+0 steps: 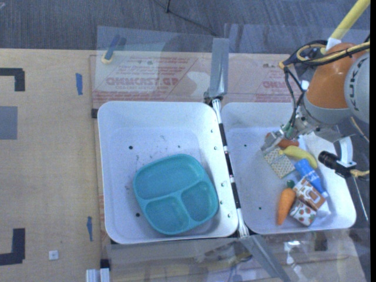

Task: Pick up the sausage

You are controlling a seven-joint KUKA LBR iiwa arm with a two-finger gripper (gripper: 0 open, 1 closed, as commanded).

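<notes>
I hang low over the right bin (pixel 252 213), my gripper (pixel 281 141) down among the toys. My jaws look closed on the sausage (pixel 287 143), its reddish end showing between them. Just beside lie a banana (pixel 299 154), a waffle (pixel 280 164) and a carrot (pixel 285 205). The left bin (pixel 117 128) holds a teal plate (pixel 175 193).

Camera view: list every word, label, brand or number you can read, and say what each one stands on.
"KU": black letters on the grey arm casing at the right edge, cut off by the frame.
Red print on the clear sheet behind the left bin: mirrored and too faint to read.
Red print on the clear sheet behind the right bin: too blurred to read.
Small patterned cartons in the right bin: print too small to read.
</notes>
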